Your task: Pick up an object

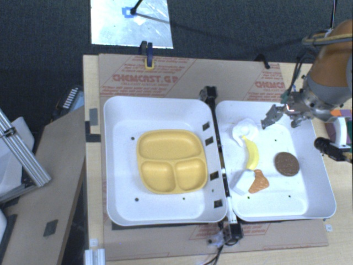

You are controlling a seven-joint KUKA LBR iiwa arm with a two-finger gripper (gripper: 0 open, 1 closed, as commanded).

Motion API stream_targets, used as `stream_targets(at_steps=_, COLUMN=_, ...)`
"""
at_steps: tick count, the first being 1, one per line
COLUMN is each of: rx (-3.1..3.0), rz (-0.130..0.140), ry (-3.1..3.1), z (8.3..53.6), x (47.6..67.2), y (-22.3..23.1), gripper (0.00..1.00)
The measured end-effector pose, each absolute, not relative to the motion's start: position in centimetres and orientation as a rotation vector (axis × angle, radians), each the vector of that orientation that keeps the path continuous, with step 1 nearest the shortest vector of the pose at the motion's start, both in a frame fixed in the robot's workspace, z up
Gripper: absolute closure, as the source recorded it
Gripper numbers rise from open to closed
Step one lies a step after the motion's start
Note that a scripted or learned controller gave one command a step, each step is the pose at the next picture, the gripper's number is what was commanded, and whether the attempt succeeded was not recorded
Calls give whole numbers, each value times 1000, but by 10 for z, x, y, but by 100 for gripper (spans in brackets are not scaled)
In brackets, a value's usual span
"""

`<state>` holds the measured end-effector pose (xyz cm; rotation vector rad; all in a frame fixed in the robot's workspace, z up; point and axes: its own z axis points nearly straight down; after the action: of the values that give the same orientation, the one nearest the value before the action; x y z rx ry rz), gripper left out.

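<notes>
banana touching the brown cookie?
Apart. The camera view shows bare white bin floor between the banana and the brown cookie.

Right bin: front-right floor open.
Banana, cookie, orange piece: crowding the middle.
Left bin: yellow tray fills centre.

Arm cut off by the right edge.

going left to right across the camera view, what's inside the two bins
yellow divided plate → white cup → banana → brown round cookie. The orange wedge-shaped piece overlaps the banana's span, so it is left out.
</notes>
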<state>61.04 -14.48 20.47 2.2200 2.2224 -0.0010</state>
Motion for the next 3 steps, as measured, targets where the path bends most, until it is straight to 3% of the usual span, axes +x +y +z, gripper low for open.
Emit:
stream_targets(at_steps=2, rx=2221, rz=-1, ry=2224, z=96, x=597, y=-147, gripper=0)
stream_targets(at_steps=3, rx=2218, rz=2, ry=2220, z=109, x=599, y=-148, gripper=100)
